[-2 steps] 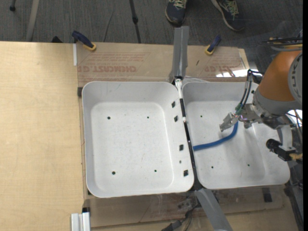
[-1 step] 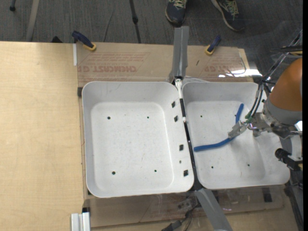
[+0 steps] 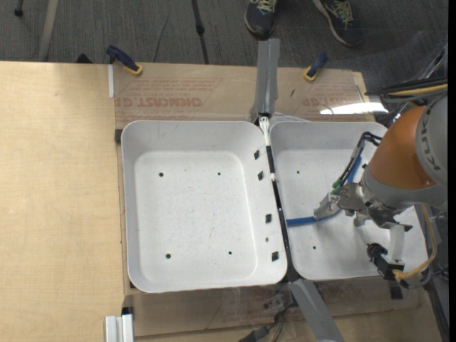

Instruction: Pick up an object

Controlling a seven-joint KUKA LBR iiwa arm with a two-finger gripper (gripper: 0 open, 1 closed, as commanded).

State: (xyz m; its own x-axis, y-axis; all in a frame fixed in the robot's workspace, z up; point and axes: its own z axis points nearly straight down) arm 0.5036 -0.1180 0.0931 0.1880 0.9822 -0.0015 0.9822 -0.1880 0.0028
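arm [image 3: 402, 159] low over right bin [image 3: 306, 255]

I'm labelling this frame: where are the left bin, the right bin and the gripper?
left bin [image 3: 192, 130]: camera view, on its far rim.
right bin [image 3: 306, 162]: camera view, on its bare floor.
gripper [image 3: 329, 206]: camera view, at its tip over the right bin.

Two blue clamps [image 3: 123, 59] on the cardboard sheet [image 3: 214, 95]; sneakers [image 3: 262, 9] on the carpet beyond.
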